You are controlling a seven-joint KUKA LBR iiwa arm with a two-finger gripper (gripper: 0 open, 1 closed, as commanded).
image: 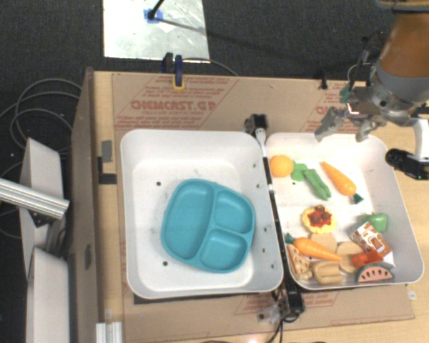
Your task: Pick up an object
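Note:
My gripper (pixel 344 128) hangs above the far edge of the right bin (pixel 407 213), its two fingers spread apart with nothing between them. Just below it in that bin lie an orange fruit (pixel 281 166), a green pickle (pixel 315 181) and a carrot (pixel 339 178). Further toward the front are a small pizza-like toy (pixel 319 219), a green piece (pixel 378 222), a second carrot (pixel 315 249), a red-and-white carton (pixel 371 237), a bread piece (pixel 327 271) and a watermelon slice (pixel 375 273).
The left bin (pixel 150 156) holds a blue divided plate (pixel 208 224). A black clip (pixel 256 124) sits on the rim between the bins. A cardboard sheet (pixel 200 98) lies under both bins, and cables run at the far left.

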